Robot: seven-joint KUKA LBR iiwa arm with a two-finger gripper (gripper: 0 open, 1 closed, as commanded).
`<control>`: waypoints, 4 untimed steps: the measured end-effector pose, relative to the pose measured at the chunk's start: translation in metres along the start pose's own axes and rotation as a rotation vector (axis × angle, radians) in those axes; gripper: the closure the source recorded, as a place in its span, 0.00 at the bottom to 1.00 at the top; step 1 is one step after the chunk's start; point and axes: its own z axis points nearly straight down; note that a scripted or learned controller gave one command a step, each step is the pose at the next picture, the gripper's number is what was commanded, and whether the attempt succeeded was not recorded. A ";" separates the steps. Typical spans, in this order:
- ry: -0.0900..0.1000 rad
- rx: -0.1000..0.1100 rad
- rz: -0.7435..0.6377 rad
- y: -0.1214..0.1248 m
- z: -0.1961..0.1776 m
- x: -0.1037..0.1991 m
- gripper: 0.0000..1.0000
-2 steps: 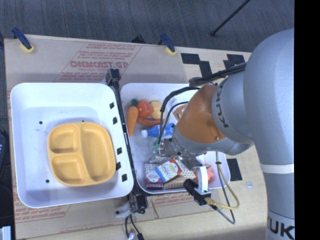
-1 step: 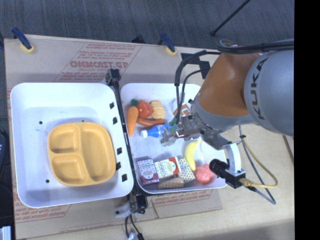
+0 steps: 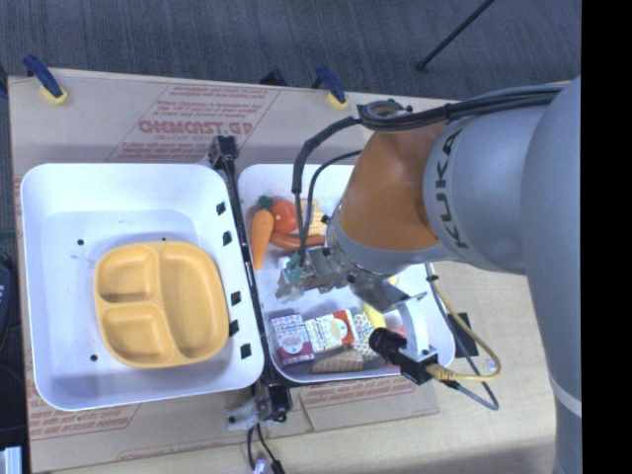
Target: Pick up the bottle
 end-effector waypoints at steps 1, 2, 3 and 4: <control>-0.001 -0.003 0.019 0.007 -0.003 0.034 1.00; -0.003 -0.004 -0.302 -0.002 -0.061 -0.009 1.00; 0.000 0.000 -0.406 0.001 0.024 0.009 1.00; -0.003 -0.004 -0.533 0.002 -0.063 0.008 1.00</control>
